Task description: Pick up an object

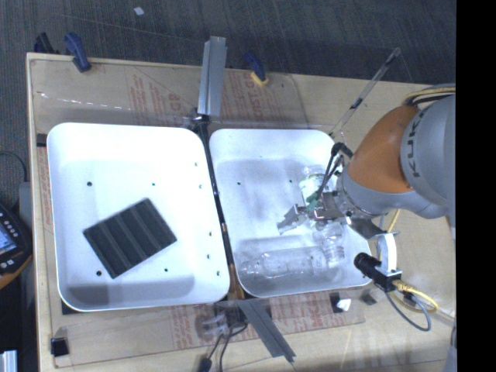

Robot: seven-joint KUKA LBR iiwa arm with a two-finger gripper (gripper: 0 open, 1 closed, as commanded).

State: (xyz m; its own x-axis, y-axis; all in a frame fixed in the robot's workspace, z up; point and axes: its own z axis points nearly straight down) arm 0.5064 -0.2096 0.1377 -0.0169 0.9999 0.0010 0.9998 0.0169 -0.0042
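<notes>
On the wooden bench (310, 328), the gripper (298, 217) hung mid-frame in the right bin (232, 208); the clear bottle (291, 263) lay crosswise just below it. Finger spread: I couldn't tell.

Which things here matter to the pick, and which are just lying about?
In play:
- pincer, over the right bin
- clear bottle, lying along that bin's near wall
- dark ribbed pad, in the left bin

Lying about:
- blue clamps on the bench's far edge
- handheld screen at far left
</notes>
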